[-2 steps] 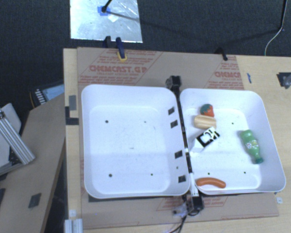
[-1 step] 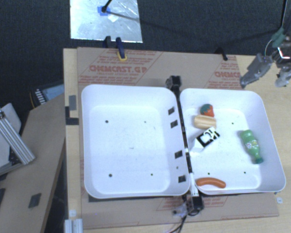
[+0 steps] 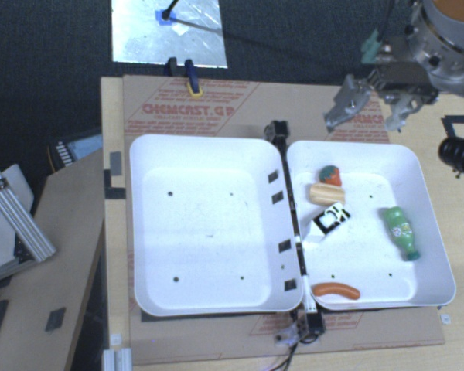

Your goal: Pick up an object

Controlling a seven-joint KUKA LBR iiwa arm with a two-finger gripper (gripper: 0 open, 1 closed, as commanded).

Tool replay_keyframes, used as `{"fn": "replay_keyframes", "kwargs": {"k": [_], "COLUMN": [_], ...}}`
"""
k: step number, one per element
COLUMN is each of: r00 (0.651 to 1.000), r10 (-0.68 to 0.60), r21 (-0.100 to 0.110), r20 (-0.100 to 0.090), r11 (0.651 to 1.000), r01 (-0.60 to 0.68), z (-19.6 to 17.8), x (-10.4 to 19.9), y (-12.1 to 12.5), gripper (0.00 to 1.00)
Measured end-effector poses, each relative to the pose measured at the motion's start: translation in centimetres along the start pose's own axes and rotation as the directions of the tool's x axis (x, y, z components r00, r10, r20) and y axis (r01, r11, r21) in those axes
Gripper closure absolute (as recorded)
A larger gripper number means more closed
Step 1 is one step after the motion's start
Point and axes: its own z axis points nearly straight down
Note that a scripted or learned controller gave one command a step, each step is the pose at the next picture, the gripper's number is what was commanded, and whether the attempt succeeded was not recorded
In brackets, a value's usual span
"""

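My gripper [image 3: 370, 113] hangs high above the far edge of the right bin [image 3: 429, 207], open, with nothing between its two grey fingers. Below it in that bin lie a small red and green item [image 3: 330, 175], a tan bun-shaped piece [image 3: 325, 194] and a black and white block [image 3: 332, 219], all close together near the bin's left side. A green bottle [image 3: 400, 233] lies toward the right side. An orange sausage-shaped toy [image 3: 336, 291] rests at the near edge.
The left bin [image 3: 147, 230] sits beside the right one, joined by a black-clipped divider [image 3: 288, 207]. Behind the bins, a shiny foil sheet [image 3: 168, 20] lies on the dark floor. A metal frame [image 3: 11, 215] stands at the far left.
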Motion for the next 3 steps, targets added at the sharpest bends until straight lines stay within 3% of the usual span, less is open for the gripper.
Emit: {"fn": "replay_keyframes", "kwargs": {"k": [1, 2, 3], "r00": [1.000, 1.000, 1.000], "r10": [0.007, 0.002, 0.005], "r21": [-0.004, 0.002, 0.017], "r20": [0.001, 0.001, 0.006], "r11": [1.000, 1.000, 1.000], "r01": [-0.007, -0.002, -0.005], "z": [-1.2, 0.1, 18.9], "x": [-0.5, 7.2, 12.6], "y": [0.0, 2.0, -1.7], "gripper": [1.00, 1.00, 1.00]}}
